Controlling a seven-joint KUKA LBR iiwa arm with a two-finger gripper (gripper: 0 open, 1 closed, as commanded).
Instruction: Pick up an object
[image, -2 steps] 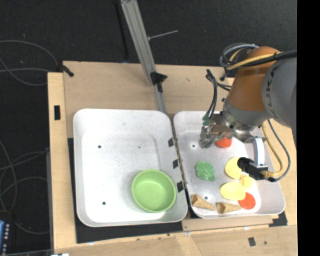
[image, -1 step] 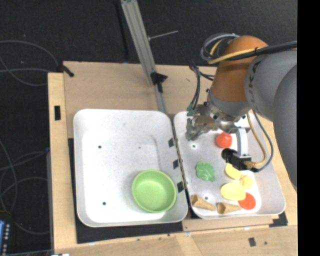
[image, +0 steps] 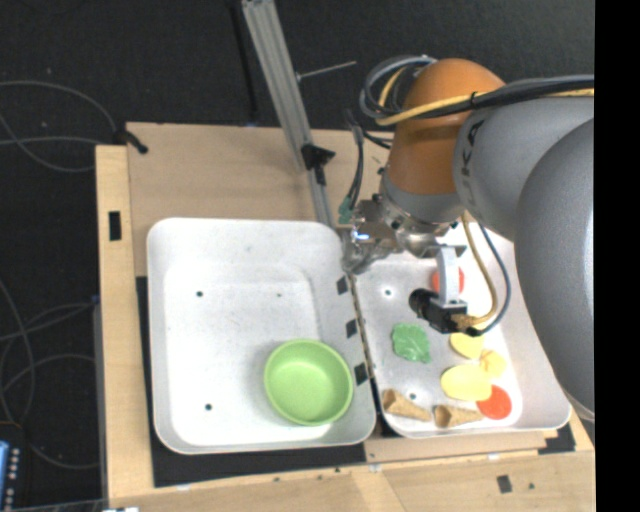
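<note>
Tool (image: 362, 243) over right bin's (image: 386, 298) upper left corner; open or closed, cannot tell. Green bowl (image: 308, 381) sits lower right in left bin (image: 230, 300).

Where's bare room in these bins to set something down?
The left white bin is bare above and left of the round green plastic bowl. The right white bin is crowded: green leafy toy, yellow pieces, tan cones fill its near end; the end effector overhangs the rest.
</note>
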